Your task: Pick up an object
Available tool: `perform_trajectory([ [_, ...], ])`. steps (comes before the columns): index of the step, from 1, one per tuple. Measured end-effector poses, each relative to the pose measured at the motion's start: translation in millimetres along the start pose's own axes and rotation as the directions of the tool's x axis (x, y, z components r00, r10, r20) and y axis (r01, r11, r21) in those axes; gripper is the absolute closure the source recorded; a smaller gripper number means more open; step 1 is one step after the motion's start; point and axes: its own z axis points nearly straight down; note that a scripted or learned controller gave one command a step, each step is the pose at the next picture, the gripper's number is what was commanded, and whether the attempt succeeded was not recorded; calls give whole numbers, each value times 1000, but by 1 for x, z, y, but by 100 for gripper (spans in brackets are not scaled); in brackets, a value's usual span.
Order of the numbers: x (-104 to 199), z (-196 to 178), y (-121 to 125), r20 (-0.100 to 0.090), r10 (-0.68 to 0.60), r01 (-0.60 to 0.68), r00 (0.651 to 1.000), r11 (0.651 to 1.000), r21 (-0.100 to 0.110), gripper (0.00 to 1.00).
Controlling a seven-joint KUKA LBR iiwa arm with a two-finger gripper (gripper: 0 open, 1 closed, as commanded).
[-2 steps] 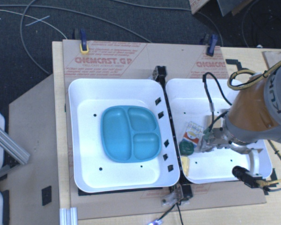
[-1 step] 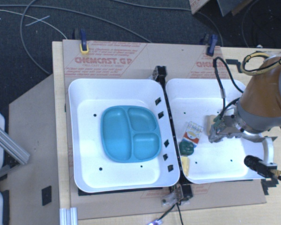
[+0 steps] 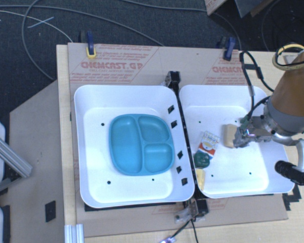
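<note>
The right bin [image 3: 253,184] holds several small objects. A tan block [image 3: 228,134] lies near its middle. A white packet with red and orange print [image 3: 209,142] lies to the block's left, a dark green round piece [image 3: 202,160] sits below the packet, and a small yellow piece [image 3: 199,176] rests by the bin's left wall. My gripper [image 3: 239,137] is low in the right bin, right against the tan block's right side. Whether it grips the block is not visible. The grey arm with its orange band [image 3: 293,92] reaches in from the right.
The left bin [image 3: 91,176] holds a blue divided plate [image 3: 141,144]. A black divider with clips [image 3: 179,135] runs between the bins. Cables [image 3: 251,85] hang over the right bin's back. Blue clamps [image 3: 90,44] hold the cardboard base.
</note>
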Motion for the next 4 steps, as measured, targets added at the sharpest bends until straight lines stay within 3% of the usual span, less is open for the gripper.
perform_trajectory([
  [1, 2, -64, 0, 0, -1, 1, 1000, 1000, -3, 100],
  [2, 45, -49, 23, -2, -4, 4, 1000, 1000, 4, 100],
  [4, 141, -52, 61, -3, -5, 5, 1000, 1000, 3, 100],
])
